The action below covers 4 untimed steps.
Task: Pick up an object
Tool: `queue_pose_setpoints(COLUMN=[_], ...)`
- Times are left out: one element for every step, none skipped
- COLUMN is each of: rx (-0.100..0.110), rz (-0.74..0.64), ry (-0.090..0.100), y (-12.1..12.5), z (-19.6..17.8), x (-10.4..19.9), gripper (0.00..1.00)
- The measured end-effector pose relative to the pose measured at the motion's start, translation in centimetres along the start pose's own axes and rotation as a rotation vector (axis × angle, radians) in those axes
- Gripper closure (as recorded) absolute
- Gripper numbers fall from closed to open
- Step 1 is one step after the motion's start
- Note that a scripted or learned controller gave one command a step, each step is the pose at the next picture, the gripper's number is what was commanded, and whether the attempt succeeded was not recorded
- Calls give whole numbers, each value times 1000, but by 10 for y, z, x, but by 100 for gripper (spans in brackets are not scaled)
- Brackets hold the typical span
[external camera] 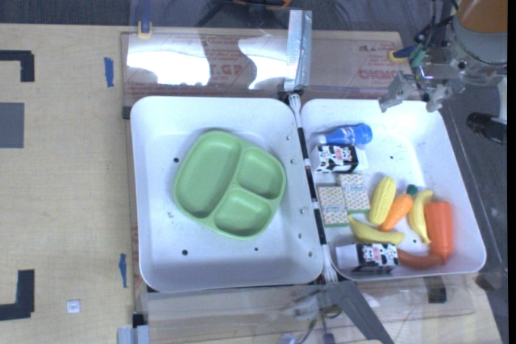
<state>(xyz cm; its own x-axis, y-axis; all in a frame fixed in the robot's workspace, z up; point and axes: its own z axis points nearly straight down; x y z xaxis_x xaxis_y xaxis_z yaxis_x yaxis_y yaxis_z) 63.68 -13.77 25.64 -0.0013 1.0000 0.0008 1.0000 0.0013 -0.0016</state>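
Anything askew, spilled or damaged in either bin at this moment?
Nothing stands out. The green divided plate lies flat in the left bin. The toy food, including the corn, carrot and blue bottle, sits jumbled inside the right bin. The gripper hovers at that bin's far edge.

My bins [153, 133] glossy white plastic, green plate [230, 184] matt smooth plastic, toy veg [439, 225] shiny plastic, bench [56, 173] pale matt wood, clear glossy sheet [210, 56] at back w/ glare.
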Motion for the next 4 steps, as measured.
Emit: queue_pose_setpoints(rx=[-2,-2,-7,-3], rz=[-317,-413,-411,-230], ry=[-1,-2,0,-2], y=[-59,-111,-110,-97], z=[113,166,156,72], x=[-46,-68,-67,58], gripper=[0,0,100,100])
